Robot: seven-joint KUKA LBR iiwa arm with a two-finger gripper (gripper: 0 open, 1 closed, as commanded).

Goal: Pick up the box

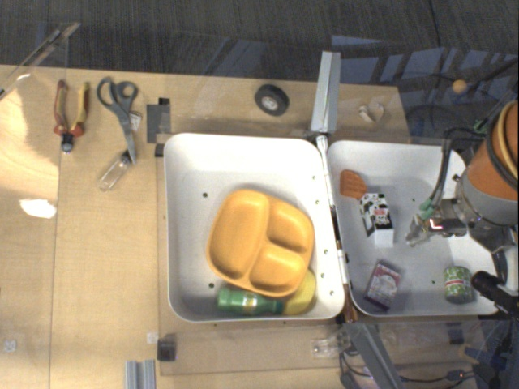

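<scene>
Nearest the camera, in the right bin [405, 148], a small purple packet [383, 284] is lying beside a green-labelled can [457, 284]. Just beyond, the box [376, 214], black and white, is lying near the bin's left wall with an orange brush [353, 184] just behind it. The gripper [423, 227] is hovering right of the box, apart from it; its grip cannot be told. Across the divider, a yellow tray [262, 241] is covering a green bottle [243, 301].

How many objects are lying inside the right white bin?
4: an orange piece near its upper left corner, a black-and-white box below it, a purple packet at the bottom, a green can at lower right. The arm may hide more.
</scene>
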